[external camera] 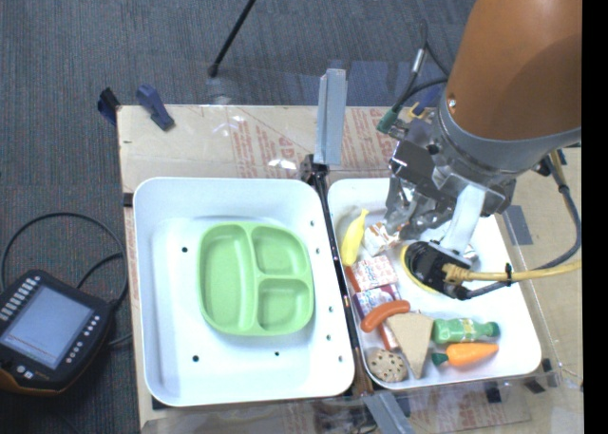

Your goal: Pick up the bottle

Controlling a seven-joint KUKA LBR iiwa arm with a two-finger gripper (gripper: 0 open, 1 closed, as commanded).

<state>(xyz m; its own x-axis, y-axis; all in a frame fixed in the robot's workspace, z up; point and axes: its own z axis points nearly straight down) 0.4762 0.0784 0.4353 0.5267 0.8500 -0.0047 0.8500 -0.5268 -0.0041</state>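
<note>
You are watching the arm's gripper (407, 216) hovering over the back of the right bin (518, 313); whether it is gripping anything cannot be told. The green bottle (465, 330) is lying near the front, beside a carrot (466, 354). Next, it likely needs moving forward. A green plate (256, 277) is sitting in the left bin (161, 233).

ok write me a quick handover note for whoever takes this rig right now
Gripper: down in the right bin, near its back, above the wrapped snacks; whether the fingers are open or shut cannot be told.
Bottle: green, lying on its side near the right bin's front, next to the carrot. Not held.
Left bin: green divided plate.
Done: nothing yet.
Left: move to the bottle, grasp it, lift.
</note>
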